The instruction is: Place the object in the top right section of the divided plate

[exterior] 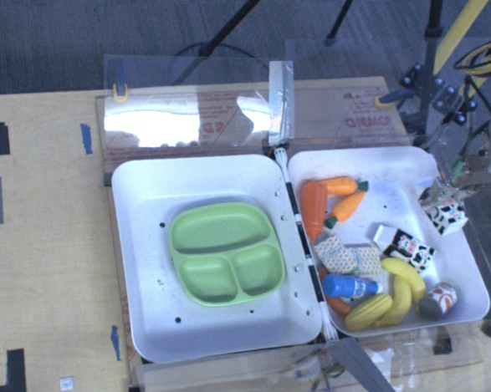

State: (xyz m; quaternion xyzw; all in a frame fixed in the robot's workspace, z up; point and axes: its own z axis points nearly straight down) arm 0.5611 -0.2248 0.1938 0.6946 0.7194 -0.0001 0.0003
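The green divided plate [227,252] lies in the left bin [137,198], with one long section at the back and two smaller ones at the front, all bare. At the right bin's far right rim I see the gripper [446,192], small and partly lost against cables. A small black-and-white cow-patterned object [446,216] sits directly under it, touching or nearly touching it. I cannot make out whether the object is between the fingers.
The right bin [394,160] holds orange carrots [315,207], yellow bananas [395,294], a blue bottle [346,287], a second cow-patterned block [407,247], a patterned cloth piece [338,256] and a grey-red ball [436,301]. Tripod legs and cables stand behind and to the right.
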